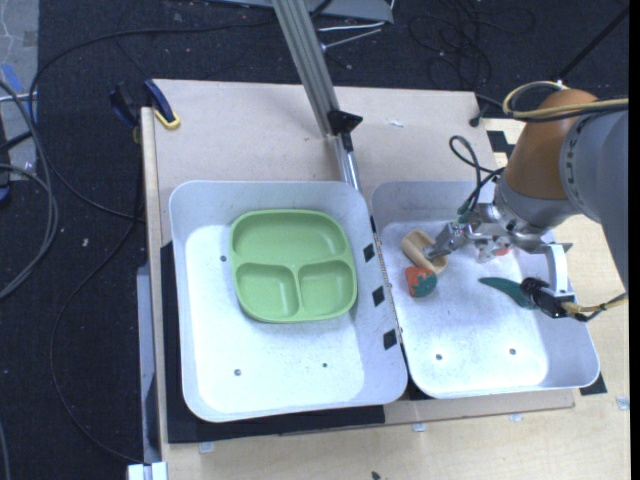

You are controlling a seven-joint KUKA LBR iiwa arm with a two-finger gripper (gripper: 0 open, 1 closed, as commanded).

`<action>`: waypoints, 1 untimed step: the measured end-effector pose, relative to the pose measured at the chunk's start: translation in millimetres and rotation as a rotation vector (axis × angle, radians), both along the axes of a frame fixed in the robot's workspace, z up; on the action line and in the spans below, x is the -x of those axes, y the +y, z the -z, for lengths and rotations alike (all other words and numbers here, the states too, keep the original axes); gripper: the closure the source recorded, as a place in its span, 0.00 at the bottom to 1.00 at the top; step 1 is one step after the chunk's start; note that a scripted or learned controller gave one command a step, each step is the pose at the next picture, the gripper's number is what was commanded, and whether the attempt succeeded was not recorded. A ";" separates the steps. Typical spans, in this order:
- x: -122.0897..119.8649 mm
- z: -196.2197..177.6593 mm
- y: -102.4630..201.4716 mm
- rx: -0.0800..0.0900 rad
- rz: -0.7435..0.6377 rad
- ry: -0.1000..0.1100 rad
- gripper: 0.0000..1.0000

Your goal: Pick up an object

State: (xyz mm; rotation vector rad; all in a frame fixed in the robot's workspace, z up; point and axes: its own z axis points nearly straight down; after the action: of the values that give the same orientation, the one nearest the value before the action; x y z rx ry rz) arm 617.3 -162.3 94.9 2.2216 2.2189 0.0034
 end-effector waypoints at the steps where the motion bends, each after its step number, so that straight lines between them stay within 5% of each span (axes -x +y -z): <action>1: -4.3 -16.1 2.3 -0.001 -0.003 -0.013 1.00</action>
State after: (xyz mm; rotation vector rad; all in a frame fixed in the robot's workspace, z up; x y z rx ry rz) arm 621.6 -160.0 111.0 2.2120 2.2167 0.0189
